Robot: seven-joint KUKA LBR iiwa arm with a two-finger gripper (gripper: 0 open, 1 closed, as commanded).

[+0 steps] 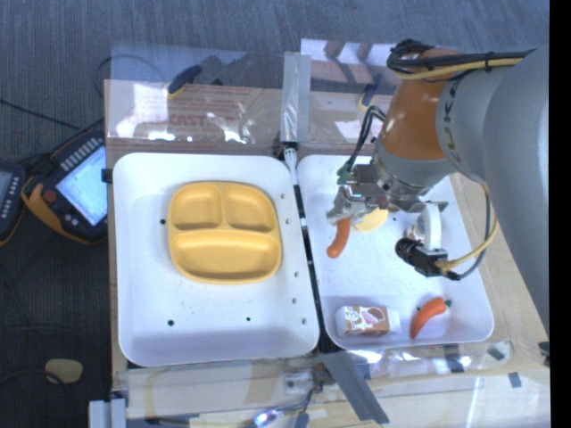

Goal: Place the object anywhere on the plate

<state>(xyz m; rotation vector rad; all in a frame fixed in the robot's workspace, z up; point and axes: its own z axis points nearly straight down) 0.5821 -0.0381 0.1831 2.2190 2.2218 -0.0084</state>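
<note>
- Grey and orange-banded, the arm (464, 105) is the biggest thing here; it reaches from the right, over the right bin (464, 324), and bends down so its wrist sits above that bin's upper-left part.
- White left bin (143, 319) lies just left of the right bin, touching along the shared wall; the carry must cross that wall, so I judge a lift that clears it comes first.
- Yellow plate (225, 230) with three compartments sits mid left bin, well left of the right bin. Any compartment will do, so aiming at the plate's centre leaves the most margin.
- The end effector (355, 205) hangs in the right bin's upper-left area, near the wall. A small orange carrot-like piece (338, 238) hangs slanted just below it, with a pale yellow piece (372, 218) beside. The piece seems to meet the tip, but I cannot tell whether it is truly grasped or whether the end effector is released or clenched.
- Judgement: the step in hand looks like the pick or the first lift. If the grip is only on the piece's end, it may swing or slip, so a slow, level move leftward is safer.
- A small carton (366, 320) lies at the right bin's bottom edge.
- A second orange piece (429, 316) lies just right of the carton, in the right bin's lower part, well clear of the path.
</note>
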